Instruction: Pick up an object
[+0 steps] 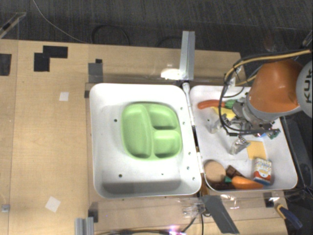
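The grey arm with the orange band [276, 86] reached in from the right and hung above the right shallow white bin [288, 168]; its tool [239, 143] pointed down over the middle of that bin, and I could not tell how the tool was set, because the wrist and black cables covered most of it; I saw nothing clearly caught in it.

In the right bin several small things lay; a long red-orange piece shaped like a chilli pepper [210, 104] lay near the far wall, and just beside it a small yellow piece [218, 112] was partly hidden under the cables; a flat yellow slice like cheese [257, 150] lay just beside the tool, toward the near right; a small carton with a white, blue and orange print [262, 170] stood near the front right corner; along the near wall lay a round tan disc like a biscuit [213, 169], a dark brown piece [230, 173] and an orange carrot-shaped toy [247, 182], close together.

The left shallow white bin [105, 131] held a light green plastic plate with three compartments [150, 130], lying flat about in its middle; both bins sat side by side on the pale wooden tabletop [44, 146]; a grey metal bracket [187, 55] stood behind the place where the bins met.
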Motion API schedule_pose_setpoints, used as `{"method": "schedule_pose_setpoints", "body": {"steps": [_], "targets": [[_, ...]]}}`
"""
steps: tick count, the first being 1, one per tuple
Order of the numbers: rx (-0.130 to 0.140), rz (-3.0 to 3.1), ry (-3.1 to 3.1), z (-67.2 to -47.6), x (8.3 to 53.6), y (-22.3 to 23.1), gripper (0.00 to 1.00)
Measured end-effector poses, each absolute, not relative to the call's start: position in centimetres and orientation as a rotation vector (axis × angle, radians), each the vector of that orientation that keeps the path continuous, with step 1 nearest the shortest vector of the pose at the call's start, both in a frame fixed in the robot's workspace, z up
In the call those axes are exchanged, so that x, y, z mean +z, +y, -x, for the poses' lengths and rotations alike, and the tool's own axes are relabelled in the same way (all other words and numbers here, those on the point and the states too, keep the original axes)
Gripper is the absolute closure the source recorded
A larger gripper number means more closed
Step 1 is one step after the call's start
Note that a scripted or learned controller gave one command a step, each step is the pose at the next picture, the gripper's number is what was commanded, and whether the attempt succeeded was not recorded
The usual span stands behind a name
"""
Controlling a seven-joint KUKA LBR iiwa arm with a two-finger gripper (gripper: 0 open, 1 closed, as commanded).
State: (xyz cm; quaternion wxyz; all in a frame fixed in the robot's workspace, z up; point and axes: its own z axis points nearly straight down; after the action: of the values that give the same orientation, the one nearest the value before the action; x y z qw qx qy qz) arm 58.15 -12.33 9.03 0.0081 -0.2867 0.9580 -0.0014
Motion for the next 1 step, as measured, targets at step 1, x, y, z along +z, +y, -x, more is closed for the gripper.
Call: {"method": "schedule_pose_setpoints", "body": {"steps": [1], "targets": [[-0.003,1.037,2.958,-66.50,8.81,-15.05,0.00]]}}
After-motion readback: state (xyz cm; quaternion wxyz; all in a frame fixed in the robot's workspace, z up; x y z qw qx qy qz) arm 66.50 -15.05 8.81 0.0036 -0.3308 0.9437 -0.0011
